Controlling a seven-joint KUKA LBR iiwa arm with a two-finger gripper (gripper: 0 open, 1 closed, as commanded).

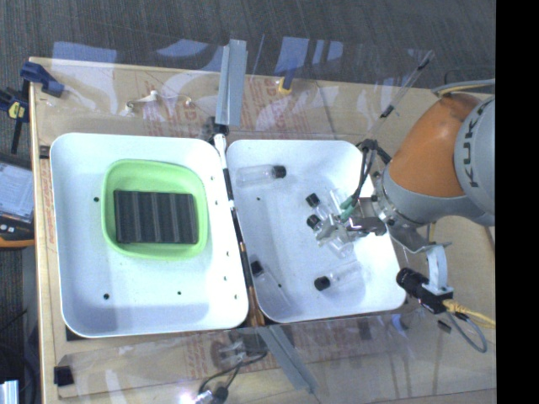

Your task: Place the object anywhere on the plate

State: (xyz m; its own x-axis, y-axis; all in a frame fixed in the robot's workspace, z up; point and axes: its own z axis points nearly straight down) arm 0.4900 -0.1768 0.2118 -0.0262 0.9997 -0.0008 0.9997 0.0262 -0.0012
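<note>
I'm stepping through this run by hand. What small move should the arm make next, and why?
Probably a short lift straight up to test the grasp. The end effector sits low in the right bin among clear vials with black caps, while the green plate lies in the left bin.

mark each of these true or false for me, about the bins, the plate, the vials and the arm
1. The green plate sits in the left bin. True.
2. A vial lies on the plate. False: a dark ridged insert is there; the clear vials lie in the right bin.
3. The gripper is over the right bin. True.
4. The arm reaches in from the view's left. False: from the right.
5. The two bins stand far apart. False: they sit side by side.
</note>
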